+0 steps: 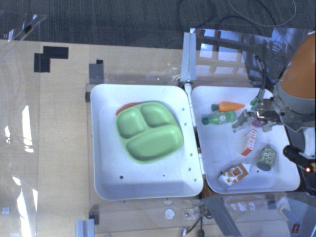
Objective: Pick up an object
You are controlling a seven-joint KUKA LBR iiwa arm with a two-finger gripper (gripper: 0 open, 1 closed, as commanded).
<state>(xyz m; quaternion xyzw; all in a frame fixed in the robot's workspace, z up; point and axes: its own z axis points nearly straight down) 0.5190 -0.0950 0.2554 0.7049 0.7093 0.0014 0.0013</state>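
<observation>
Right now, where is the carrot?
The carrot lies in the right bin, near its far edge, just above the green bottle and left of the gripper.

Taking the green bottle in the right bin as landmark: the carrot lies just behind it, nearly touching, so little room there. The gripper hangs just right of it, crowding that side. Left of the bottle, bare floor runs to the bin wall. In front of it lies a wide open patch, down to the carton near the front wall. Farther right and forward, the orange tube and the can sit near each other, with a narrow gap between.
</observation>
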